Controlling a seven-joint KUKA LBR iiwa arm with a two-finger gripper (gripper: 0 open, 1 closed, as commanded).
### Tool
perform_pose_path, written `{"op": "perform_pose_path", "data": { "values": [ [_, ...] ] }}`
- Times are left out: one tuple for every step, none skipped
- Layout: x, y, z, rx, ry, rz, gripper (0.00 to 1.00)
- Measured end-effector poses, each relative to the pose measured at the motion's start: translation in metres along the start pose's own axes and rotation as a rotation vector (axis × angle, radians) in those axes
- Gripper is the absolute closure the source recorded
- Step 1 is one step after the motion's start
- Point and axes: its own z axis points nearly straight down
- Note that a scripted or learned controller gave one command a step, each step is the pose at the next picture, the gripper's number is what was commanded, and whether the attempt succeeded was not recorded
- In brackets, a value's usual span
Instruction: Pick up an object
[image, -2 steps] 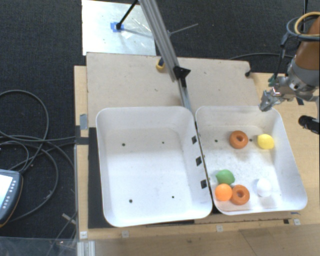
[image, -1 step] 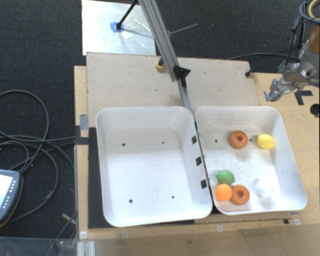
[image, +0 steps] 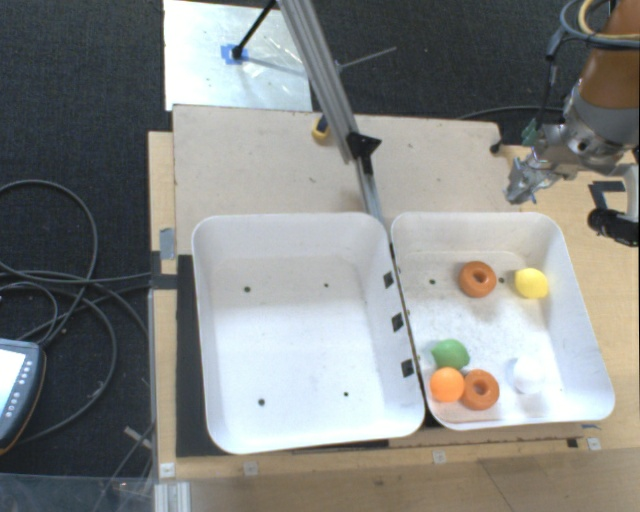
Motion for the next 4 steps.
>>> {"op": "perform_pose_path", "data": {
  "values": [
    [0.056,-0.014,0.003,0.002,0.001,0.000,1.00],
    [0.115,-0.014,0.001,0.002,0.002,-0.001,1.00],
    [0.177,-0.023,0.014,0.004,0.002,-0.001,1.00],
    [0.229,-0.036,0.019,0.005,0.001,0.000,1.00]
  ]
}}
